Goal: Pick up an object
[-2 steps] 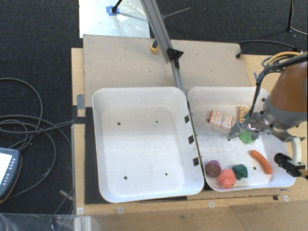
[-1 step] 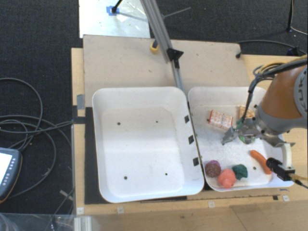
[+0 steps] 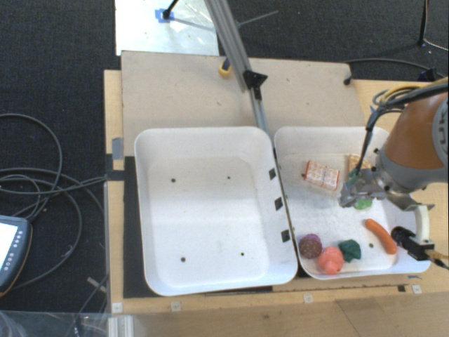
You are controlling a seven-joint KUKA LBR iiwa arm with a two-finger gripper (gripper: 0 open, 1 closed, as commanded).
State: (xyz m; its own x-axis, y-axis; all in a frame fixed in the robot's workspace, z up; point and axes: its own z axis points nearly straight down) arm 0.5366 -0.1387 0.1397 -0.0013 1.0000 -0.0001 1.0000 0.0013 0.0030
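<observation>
My gripper [image 3: 353,196] hangs low over the right bin [image 3: 291,146], right of its middle. A small green thing [image 3: 363,203] shows just under and beside it; whether it sits between the fingers I cannot make out. A pink-and-white patterned box [image 3: 322,175] lies to the gripper's left. Along the bin's front lie a dark purple ball [image 3: 310,245], a salmon-pink lump [image 3: 331,260] and a dark green piece [image 3: 349,249]. An orange carrot-like stick [image 3: 380,235] lies at the front right. A tan piece [image 3: 356,162] peeks out behind the wrist.
The left bin [image 3: 203,209] adjoins the right one, with black clips along the shared wall. A grey pole [image 3: 231,41] slants across the back of the bench. Cables and a handheld screen [image 3: 10,248] lie on the floor at left.
</observation>
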